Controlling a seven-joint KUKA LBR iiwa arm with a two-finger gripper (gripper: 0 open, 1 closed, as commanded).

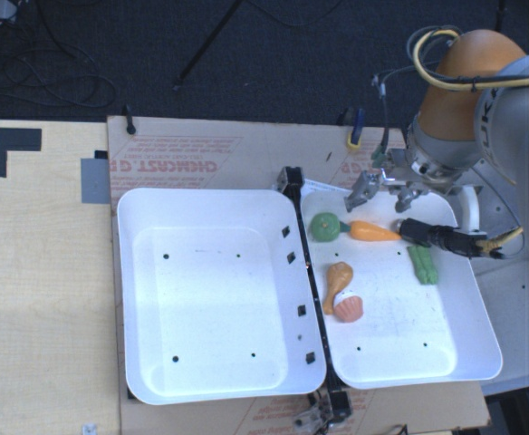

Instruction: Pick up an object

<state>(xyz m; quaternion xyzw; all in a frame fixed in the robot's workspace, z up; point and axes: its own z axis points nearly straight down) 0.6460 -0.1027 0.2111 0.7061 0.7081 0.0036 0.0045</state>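
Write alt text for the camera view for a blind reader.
A grey robot arm's open gripper hovers over the far end of the right white bin, which holds a green ball, a carrot, a green block, a tan drumstick-shaped toy and a pink piece.

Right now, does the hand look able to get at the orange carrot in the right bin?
Probably yes: the hand hovers open close by the carrot, which lies uncovered with nothing on top of it.

A printed cardboard sheet [183, 157] lies on the pale wooden bench [38, 288], cables [52, 80] lying behind it.
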